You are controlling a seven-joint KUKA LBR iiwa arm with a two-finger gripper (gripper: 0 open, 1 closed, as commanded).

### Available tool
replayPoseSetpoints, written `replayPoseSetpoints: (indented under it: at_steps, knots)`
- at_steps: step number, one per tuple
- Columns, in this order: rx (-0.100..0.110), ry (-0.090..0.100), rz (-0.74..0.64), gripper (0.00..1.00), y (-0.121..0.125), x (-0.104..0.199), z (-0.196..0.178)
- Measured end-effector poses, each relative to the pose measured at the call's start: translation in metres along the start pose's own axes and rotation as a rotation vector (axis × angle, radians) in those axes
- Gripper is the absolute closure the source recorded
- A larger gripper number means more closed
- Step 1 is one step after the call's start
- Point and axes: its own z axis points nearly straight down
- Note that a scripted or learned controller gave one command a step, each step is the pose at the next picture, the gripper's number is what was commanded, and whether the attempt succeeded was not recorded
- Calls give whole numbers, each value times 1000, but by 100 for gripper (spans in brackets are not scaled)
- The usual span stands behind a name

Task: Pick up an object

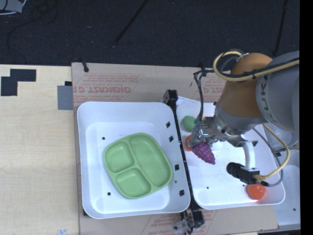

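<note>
A robotics lab is indicated: an industrial arm [244,94] is seen above two white bins [93,131], which are set on printed cardboard [127,82] over a pale wooden counter [34,155], with loose cables [132,13] strewn across dark flooring [171,33] behind.

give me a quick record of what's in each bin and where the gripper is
left bin: green divided plate
right bin: purple grape bunch, green object, small red-orange item, orange ball
gripper: over the right bin's left part, just above the grape bunch
grasp: cannot tell
</note>
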Motion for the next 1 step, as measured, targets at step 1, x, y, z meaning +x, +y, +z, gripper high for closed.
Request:
replayPoseSetpoints:
  at_steps: [1]
  knots:
    - [2, 0, 1, 100, 6, 53, 3]
